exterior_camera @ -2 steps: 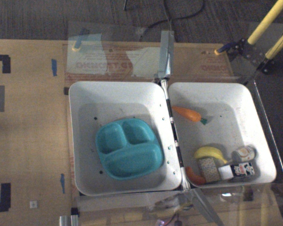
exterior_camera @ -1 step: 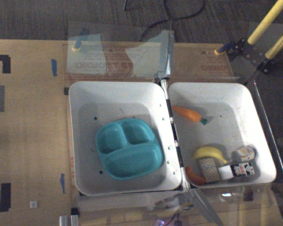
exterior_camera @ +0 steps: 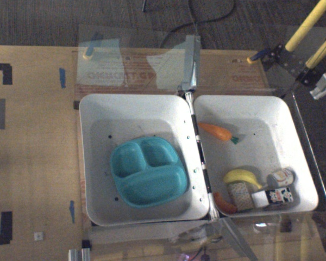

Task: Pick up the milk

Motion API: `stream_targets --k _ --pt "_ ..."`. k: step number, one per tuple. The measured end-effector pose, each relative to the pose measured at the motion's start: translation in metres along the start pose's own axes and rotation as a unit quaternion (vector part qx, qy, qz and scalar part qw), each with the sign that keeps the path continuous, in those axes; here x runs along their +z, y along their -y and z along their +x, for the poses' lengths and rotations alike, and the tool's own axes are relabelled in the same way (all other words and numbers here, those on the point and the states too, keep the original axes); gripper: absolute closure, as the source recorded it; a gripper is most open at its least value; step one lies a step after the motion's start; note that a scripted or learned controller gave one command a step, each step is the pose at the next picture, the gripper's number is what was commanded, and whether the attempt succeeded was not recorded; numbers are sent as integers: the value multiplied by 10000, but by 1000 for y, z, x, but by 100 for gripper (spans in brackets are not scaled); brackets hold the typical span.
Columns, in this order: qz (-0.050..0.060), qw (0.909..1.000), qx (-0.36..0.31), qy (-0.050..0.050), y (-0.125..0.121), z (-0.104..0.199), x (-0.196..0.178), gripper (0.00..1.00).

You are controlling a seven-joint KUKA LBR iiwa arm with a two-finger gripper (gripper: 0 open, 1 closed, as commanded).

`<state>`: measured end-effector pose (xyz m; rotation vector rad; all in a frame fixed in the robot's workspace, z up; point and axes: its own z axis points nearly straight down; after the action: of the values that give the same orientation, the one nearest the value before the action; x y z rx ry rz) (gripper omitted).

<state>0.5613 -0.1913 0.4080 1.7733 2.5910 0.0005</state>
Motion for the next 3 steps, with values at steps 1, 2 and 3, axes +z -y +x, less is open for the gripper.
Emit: stream_targets --k 1,2,3 --pt "-20 9950 1001 23 -29 -43 -28 100" --pt "-1 9969 792 4 37 8 -28 100" --pt "-15 9871 1602 17 -17 -38 -28 100"
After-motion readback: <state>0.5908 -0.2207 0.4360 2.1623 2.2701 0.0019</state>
